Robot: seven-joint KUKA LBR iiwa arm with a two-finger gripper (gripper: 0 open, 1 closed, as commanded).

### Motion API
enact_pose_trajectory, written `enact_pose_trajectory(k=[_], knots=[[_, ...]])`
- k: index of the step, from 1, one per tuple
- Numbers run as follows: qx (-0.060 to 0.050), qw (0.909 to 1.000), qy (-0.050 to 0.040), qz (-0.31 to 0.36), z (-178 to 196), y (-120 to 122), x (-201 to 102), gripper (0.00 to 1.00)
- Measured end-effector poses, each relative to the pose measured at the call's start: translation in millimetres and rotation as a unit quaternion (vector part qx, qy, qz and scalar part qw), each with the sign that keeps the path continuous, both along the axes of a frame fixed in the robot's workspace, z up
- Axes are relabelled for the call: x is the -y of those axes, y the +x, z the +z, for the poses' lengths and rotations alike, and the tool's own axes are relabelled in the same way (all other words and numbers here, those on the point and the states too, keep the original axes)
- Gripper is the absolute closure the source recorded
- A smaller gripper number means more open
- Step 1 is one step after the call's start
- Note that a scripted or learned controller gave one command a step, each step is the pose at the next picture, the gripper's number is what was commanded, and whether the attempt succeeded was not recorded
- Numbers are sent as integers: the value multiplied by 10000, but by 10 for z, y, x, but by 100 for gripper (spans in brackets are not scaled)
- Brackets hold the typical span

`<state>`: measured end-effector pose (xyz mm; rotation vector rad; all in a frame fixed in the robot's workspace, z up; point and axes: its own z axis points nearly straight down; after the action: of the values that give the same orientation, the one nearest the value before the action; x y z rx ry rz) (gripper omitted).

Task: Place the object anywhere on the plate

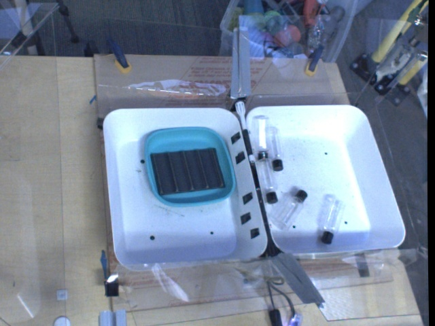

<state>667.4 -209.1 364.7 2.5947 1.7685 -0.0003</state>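
Wood bench (47, 182) bears left bin (129, 216) with teal plate (187, 134), right bin (340, 134) with vials (329, 212); claw state unclear.

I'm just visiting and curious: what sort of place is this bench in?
Probably a lab or workshop. Two white bins sit side by side on a wooden bench, one holding a teal plate and the other small clear bottles, with a tub of mixed toys behind.

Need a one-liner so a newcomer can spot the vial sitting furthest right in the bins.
Start at the right white bin, beside the bin holding the teal plate. Go to its lower right area: the clear vial with a black cap lies there alone, apart from the other vials clustered near the divider.
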Motion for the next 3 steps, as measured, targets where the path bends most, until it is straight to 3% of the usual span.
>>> enact_pose_trajectory(k=[1,2,3], knots=[[3,10000,-13,27,100,14,-28,100],[0,10000,-11,26,97,14,-29,0],[12,10000,-28,44,205,25,-46,100]])
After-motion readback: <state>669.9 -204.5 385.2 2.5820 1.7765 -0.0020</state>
